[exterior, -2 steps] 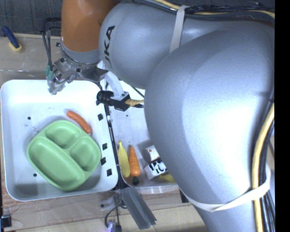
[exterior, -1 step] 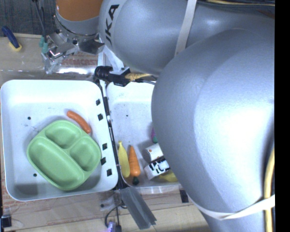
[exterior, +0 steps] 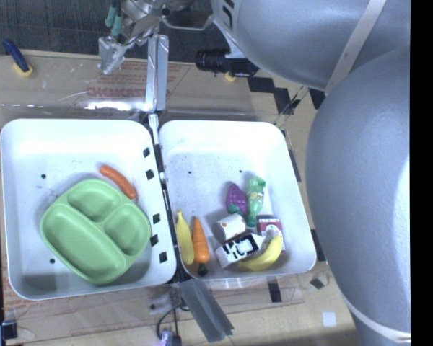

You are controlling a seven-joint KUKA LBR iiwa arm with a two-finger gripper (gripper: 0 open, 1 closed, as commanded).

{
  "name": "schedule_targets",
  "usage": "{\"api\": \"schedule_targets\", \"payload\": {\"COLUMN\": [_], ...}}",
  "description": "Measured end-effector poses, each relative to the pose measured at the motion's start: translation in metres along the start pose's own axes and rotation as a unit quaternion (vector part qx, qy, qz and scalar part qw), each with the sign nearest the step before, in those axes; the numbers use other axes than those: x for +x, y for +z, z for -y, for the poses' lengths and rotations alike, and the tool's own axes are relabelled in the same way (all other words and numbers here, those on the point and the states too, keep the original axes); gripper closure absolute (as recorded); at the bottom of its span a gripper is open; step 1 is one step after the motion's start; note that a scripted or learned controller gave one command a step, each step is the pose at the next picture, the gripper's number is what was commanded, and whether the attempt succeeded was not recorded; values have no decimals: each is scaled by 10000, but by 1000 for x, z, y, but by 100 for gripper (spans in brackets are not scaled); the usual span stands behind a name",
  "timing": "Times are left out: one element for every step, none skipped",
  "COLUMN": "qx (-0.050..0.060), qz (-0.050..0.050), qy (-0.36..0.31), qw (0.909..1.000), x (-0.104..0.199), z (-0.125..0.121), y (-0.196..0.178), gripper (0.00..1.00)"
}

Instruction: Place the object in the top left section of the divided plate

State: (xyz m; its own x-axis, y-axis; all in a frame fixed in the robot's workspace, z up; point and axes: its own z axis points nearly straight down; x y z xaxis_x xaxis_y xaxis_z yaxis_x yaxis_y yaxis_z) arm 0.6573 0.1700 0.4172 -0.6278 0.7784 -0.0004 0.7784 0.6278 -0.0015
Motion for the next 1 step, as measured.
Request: {"api": "schedule_targets", "payload": {"qx": [36], "qz": [-7], "qy": [979], "qw": [9952], "x": [22], "z": [60], "y": [-22], "gripper": [100]}}
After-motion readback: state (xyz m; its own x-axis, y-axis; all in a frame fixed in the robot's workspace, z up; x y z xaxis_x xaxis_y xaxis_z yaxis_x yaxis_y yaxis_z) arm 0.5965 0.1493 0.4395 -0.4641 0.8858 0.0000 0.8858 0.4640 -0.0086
